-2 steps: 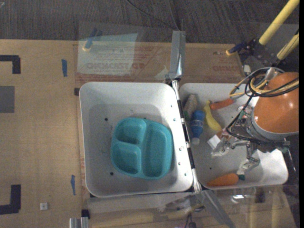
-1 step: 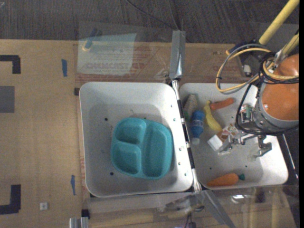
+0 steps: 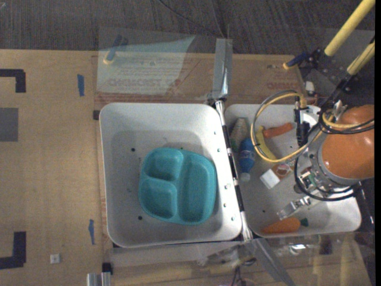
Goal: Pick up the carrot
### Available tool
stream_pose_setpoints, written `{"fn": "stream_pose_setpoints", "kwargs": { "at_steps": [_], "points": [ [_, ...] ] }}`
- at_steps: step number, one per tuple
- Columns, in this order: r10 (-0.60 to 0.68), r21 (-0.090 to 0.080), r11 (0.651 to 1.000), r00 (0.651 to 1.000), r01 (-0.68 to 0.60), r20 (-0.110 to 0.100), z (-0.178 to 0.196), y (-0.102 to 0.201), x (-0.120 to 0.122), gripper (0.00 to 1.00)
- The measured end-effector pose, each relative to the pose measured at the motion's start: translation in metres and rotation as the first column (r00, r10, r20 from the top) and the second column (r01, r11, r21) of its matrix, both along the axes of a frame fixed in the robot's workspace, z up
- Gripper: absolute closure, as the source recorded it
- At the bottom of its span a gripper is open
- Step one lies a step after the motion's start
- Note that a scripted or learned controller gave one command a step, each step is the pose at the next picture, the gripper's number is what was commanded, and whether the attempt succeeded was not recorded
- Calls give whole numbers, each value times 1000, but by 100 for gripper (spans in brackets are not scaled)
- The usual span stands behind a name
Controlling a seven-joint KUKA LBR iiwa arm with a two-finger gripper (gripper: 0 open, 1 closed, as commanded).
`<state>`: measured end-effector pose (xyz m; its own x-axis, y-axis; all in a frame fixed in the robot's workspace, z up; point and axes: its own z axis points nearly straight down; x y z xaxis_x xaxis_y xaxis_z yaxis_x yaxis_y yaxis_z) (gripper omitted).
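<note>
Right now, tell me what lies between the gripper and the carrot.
In the camera view, only bare white bin floor separates the gripper from the carrot just below it.

Orange carrot with green tip, teal tray, white bins

The arm reached in from the right side of the view, and its orange band bulged wide above the wrist, seen almost from straight overhead. It pointed steeply down, so the rest of the wrist was mostly tucked beneath that band. Yellow and black cables looped out to the left of it and curled back around the wrist. Below and left of the band, the gripper poked out as a small pale metal piece, angled down and to the left. Its tips were too small and blurred to read.
</note>
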<state>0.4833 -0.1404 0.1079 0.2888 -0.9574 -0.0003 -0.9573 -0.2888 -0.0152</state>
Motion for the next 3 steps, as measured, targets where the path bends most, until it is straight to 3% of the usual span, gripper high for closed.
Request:
{"fn": "stream_pose_setpoints", "kwargs": {
  "at_steps": [1,2,3],
  "points": [
    [156,-2,988,988,-156,-13,162,-24,28,0],
    [372,0,928,928,-372,-17,64,8,2,0],
    [422,1,906,906,-422,-17,36,-18,-1,0]
  ]
}}
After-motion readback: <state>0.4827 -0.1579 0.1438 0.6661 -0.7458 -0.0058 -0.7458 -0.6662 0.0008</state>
